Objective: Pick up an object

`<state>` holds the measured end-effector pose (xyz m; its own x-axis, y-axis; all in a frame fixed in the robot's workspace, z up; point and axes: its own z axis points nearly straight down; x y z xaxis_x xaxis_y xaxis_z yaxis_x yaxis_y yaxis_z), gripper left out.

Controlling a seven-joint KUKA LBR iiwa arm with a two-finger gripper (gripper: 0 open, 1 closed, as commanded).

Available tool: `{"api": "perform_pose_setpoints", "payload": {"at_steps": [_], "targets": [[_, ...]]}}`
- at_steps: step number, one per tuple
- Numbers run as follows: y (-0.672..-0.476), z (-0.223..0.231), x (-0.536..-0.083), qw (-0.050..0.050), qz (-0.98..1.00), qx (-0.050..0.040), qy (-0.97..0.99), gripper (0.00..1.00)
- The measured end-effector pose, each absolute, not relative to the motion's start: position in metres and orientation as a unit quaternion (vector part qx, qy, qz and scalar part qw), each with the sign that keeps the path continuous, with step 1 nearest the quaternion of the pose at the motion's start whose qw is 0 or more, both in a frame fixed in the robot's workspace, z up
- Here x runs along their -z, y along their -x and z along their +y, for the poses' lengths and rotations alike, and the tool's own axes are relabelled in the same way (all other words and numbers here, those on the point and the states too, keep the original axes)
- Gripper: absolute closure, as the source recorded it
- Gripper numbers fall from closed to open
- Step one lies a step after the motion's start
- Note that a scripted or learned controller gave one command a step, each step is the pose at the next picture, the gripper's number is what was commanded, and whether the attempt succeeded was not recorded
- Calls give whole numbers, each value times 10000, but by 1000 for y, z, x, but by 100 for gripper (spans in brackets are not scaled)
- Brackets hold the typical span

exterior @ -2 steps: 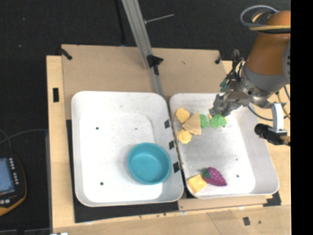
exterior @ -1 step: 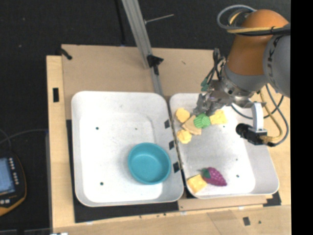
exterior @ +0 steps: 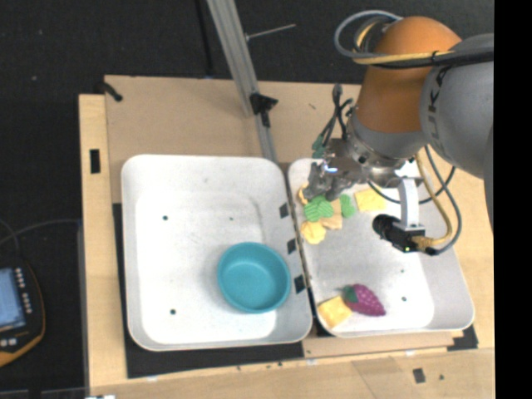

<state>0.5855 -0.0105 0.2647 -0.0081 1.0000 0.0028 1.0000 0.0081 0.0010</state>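
Observation:
My gripper (exterior: 320, 188) hangs over the far left corner of the right bin (exterior: 440, 306), right above a cluster of small toys. That cluster holds a green piece (exterior: 317, 210), a yellow piece (exterior: 312, 232) and another yellow piece (exterior: 368, 199) further right. The gripper's tip sits at or just above the green piece; the arm's body hides the contact. Near the right bin's front edge lie a purple grape-like toy (exterior: 364, 300) and a yellow block (exterior: 334, 311). A teal bowl (exterior: 252, 277) stands in the left bin (exterior: 166, 223).
A slanted metal pole (exterior: 239, 65) rises behind the bins. Black cables and a connector (exterior: 399, 233) hang from the wrist over the right bin. A handheld pendant (exterior: 17, 306) lies at the far left edge.

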Motion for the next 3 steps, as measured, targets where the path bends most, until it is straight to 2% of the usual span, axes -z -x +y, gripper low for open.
{"api": "perform_pose_setpoints", "payload": {"at_steps": [1,2,3], "targets": [[-578,43,-264,8,-7084,4,7058,100],[-556,87,-253,-1,-7082,3,7061,100],[-556,88,-253,4,-7081,8,7061,0]]}}
